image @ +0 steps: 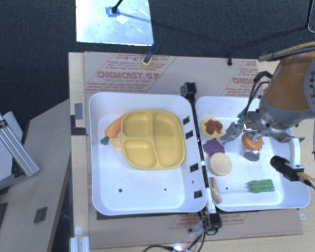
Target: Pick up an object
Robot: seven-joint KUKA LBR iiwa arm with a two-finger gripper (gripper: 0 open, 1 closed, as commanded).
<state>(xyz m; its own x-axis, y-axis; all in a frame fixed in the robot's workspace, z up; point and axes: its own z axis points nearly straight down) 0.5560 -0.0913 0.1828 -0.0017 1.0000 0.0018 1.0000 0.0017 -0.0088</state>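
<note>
From the camera above the bench, my gripper (248,134) hangs low in the right bin (283,201), right at an orange toy (251,141). My wrist hides the contact, so I cannot tell how my jaws stand or whether anything sits between them. Near it lie a little pizza (212,126), a purple piece (214,146), a pale bun (220,164) and a green piece (261,186). I judge the pick still unproven: nothing looks lifted, and the raise is left.

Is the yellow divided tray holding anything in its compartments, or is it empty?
Empty. The yellow divided tray in the left bin shows bare yellow in all three compartments; the carrot lies outside it, against its left rim.
</note>
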